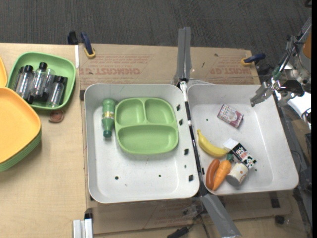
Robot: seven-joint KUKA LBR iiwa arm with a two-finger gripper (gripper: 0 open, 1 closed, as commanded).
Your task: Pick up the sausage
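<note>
Nearest to me, at the front of the right bin point(277, 182), a little heap of toy food sits bunched together: the sausage point(212, 173), a reddish-brown curved piece, lies at the heap's left edge, touching the orange carrot point(222, 171) that leans alongside it. Just right of the carrot rests a small white cup point(237, 174) on its side, and behind that a black-and-white patterned carton point(243, 155). A yellow banana point(210, 146) curves away from the pile toward the divider between the bins. Farther back in the same bin, well apart from the heap, a small pink packet point(230, 115) lies flat. In the left bin point(99, 182) a green divided plate point(146, 125) sits toward the back, with a green bottle point(108, 117) lying just beside its left edge. On the bench point(44, 192) to the left there is a stack of orange plates point(17, 128), and behind it a green tray point(42, 81) holding several dark-capped clear bottles point(39, 83). At the far right, above the back corner of the right bin, the tool point(260, 96) hangs well away from the sausage; its thin metal fingers are too small and slanted for me to make out, so I cannot tell whether it is released or clenched, though nothing seems to be in it. Blue clamps point(253, 59) grip the cardboard sheet at the back.
</note>
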